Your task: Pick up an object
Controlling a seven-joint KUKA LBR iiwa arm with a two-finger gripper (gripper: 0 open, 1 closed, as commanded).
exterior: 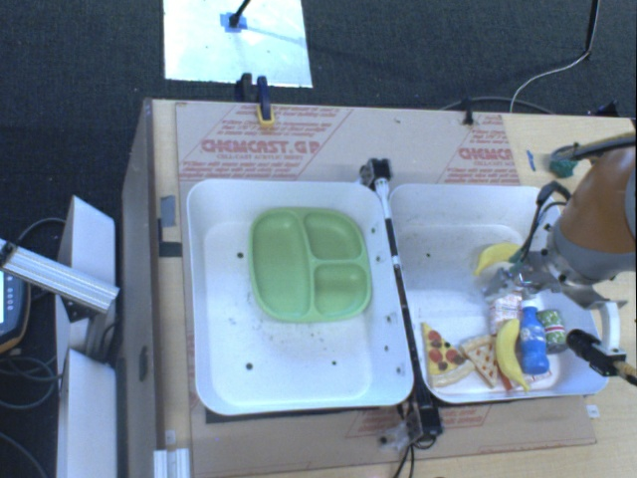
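My fingers (pixel 516 289) hung low over the right bin (pixel 448 217), near its right side, just above the clutter of toy food. From the slanted view I could not tell whether they were spread or closed; the wrist hid them, and nothing showed clearly between them.

The things to choose from all lay in that bin: a yellow banana (pixel 495 257) just to the left of my wrist, a second banana (pixel 510 355) nearer the front wall, a blue bottle (pixel 532 342) touching it, two pizza slices (pixel 445 353) at the front, and a small packet (pixel 504 313) just beneath me. The green divided plate (pixel 309 265) sat alone in the left bin (pixel 214 297).

As I judged it, the pick was not yet done: I was down among the objects, but nothing was lifted. Closing on one item and raising it clear remained.
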